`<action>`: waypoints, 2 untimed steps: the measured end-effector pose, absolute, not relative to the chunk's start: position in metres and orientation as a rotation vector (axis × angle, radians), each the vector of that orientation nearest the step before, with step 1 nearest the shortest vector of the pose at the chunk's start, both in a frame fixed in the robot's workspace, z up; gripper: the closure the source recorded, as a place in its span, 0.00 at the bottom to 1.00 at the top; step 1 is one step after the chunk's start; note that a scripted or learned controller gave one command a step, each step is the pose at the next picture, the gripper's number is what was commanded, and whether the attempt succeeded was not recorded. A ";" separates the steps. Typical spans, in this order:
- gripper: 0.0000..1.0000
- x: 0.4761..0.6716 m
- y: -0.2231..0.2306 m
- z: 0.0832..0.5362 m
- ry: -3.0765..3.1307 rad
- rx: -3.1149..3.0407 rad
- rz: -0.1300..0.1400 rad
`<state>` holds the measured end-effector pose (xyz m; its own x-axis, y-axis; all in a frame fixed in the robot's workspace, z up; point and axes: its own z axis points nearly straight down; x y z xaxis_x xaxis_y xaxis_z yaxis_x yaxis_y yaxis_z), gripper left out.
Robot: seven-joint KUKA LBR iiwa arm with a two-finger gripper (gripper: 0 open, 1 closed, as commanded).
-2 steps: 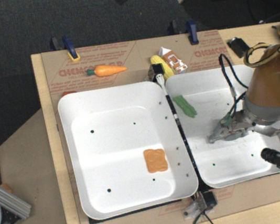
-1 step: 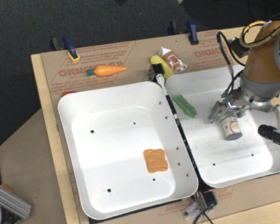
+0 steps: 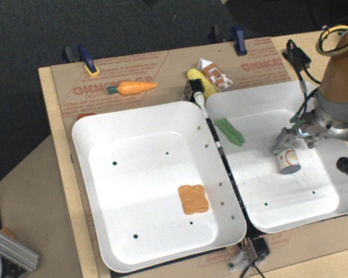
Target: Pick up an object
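2 bins on the surface. Jaws (image 3: 286, 149) sit low in the right bin (image 3: 285, 212), over a small grey can (image 3: 288, 161); their spread possibly narrow, cannot tell. Best centre on the can, close squarely, then lift straight.

My tool (image 3: 288, 143) sits low in the right bin (image 3: 272, 214), just above a small can (image 3: 288, 161). A green piece (image 3: 230, 131) lies near the divider. The left bin (image 3: 145, 245) offers wide open floor around one orange waffle (image 3: 194, 199).
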<state>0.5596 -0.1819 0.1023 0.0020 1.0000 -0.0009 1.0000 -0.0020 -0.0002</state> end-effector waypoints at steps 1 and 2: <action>0.00 0.563 -0.179 0.084 2.224 2.223 -0.002; 1.00 0.564 -0.180 0.095 2.220 2.221 0.001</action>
<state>0.5640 -0.1799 0.0954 0.0003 1.0000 -0.0003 1.0000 -0.0003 0.0015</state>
